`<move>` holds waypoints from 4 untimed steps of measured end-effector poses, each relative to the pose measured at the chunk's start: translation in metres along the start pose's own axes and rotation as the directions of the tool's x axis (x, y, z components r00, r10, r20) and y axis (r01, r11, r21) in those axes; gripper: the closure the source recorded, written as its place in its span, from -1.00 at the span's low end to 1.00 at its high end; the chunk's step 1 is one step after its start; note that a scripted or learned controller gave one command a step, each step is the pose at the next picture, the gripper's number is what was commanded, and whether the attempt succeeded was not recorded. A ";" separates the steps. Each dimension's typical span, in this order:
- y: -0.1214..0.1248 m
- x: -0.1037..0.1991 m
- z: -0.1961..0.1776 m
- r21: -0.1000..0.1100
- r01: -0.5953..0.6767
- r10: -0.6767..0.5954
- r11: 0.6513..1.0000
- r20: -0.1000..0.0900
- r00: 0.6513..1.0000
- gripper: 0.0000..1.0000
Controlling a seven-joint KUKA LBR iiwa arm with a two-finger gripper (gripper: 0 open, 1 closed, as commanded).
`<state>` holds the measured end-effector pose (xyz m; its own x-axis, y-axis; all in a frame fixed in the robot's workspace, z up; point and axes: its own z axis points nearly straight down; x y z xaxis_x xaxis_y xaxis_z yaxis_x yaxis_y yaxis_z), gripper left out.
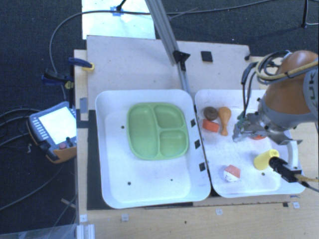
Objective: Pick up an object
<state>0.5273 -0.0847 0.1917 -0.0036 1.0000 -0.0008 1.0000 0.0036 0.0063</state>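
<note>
The right bin [249, 183] holds several small objects. A brown round piece [210, 113], an orange drumstick-shaped piece [225, 117] and a red-orange block [211, 126] lie together at its back left. Nearer the front lie a yellow object [264, 159] and a red and white piece [231, 173]. My gripper [242, 131] hangs over the middle of this bin, just right of the drumstick piece. A red object [258, 136] peeks out from under the wrist beside it. I see nothing held in the gripper.
A green divided plate [157, 131] lies in the left bin [114, 183]. A slanted metal pole [167, 29] crosses the board behind the bins. A handheld pendant [54, 130] sits on the floor at the left. Cables loop above the arm's wrist [259, 71].
</note>
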 end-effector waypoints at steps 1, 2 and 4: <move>0.002 0.000 -0.047 -0.001 0.001 -0.001 1.000 0.000 1.000 1.00; 0.002 0.056 -0.044 0.005 0.006 -0.006 1.000 -0.002 1.000 1.00; 0.018 0.146 -0.032 0.004 0.006 -0.006 1.000 -0.003 1.000 1.00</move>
